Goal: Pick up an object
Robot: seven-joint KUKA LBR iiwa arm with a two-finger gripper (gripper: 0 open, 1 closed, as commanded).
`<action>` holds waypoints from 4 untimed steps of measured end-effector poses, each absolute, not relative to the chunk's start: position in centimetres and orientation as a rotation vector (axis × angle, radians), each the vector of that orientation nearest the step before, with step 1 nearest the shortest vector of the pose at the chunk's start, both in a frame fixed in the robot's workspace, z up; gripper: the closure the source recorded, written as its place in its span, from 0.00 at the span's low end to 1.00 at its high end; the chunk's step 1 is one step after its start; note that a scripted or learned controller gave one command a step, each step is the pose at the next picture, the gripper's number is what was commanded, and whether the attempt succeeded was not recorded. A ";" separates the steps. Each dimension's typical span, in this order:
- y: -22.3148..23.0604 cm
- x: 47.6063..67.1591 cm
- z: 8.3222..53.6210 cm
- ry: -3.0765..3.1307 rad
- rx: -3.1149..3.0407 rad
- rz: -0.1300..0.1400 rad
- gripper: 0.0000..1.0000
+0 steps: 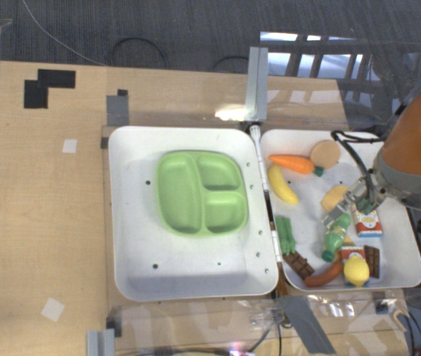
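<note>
The right bin holds several toy foods: an orange carrot, a tan round bun, a yellow banana, a yellow-orange piece, a green bottle, a lemon, a brown sausage and a small carton. My gripper reaches in from the right and hangs low in this bin, between the yellow-orange piece and the green bottle, just left of the carton. The arm's orange band is above it.
The left bin holds a green divided plate. Green sticks and chocolate pieces lie near the right bin's left wall. A chocolate bar sits beside the lemon. Metal brackets stand around the bins.
</note>
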State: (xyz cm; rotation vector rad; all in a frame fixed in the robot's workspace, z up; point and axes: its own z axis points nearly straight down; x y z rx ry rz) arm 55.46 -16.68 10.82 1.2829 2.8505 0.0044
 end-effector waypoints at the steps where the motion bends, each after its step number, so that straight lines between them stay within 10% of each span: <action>1: -15.0 56.7 9.3 2.873 1.217 0.004 0.00; 3: -16.0 58.0 9.3 3.111 0.341 -0.001 0.00; 4: -15.4 55.1 9.0 3.115 0.247 -0.001 0.00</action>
